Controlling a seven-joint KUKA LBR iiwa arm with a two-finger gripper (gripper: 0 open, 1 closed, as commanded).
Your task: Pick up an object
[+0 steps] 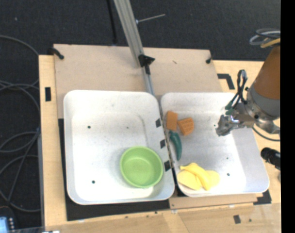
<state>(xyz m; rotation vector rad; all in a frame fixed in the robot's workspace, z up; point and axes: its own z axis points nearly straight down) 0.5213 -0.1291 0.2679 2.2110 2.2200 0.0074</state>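
Observation:
My gripper (224, 127) hangs over the right part of the right bin (244, 178), with nothing seen between its fingers. In that bin, an orange block (179, 124) lies near the left wall, a teal tool (176, 144) lies just below it, and a yellow banana-like object (198, 176) rests at the front left corner. A green bowl (141, 166) sits at the front right of the left bin (89, 130). All of these are well to the left of the gripper.
A slanted metal pole (133, 38) rises from the back between the bins. The bins meet at a shared rim (167, 140). The arm's orange band (270, 76) stands at the right edge.

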